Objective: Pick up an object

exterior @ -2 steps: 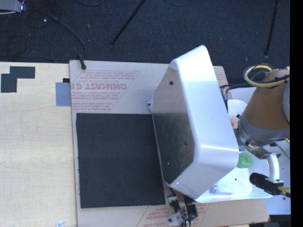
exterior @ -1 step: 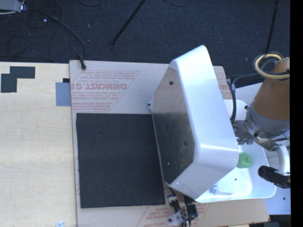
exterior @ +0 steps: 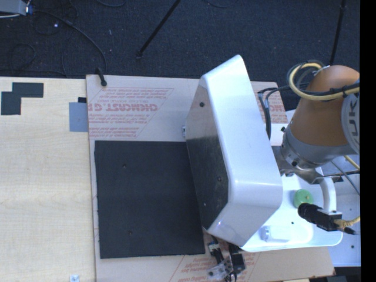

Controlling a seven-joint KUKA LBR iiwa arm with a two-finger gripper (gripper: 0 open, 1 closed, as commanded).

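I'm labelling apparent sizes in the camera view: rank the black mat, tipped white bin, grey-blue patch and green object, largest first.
1-2. black mat and tipped white bin: about alike; the bin stands raised nearer the camera and hides the mat's edge, so unranked.
3. grey-blue patch.
4. green object.

A small green object [exterior: 303, 197], rounded and bright, is seen in the lower right of the frame. It is laid on the white floor of a shallow bin [exterior: 292, 235], just right of a second white bin [exterior: 244, 151] that is tipped up on its edge. A smaller pale object [exterior: 265, 234] is seen lower left of it on the same floor, too small to be identified.
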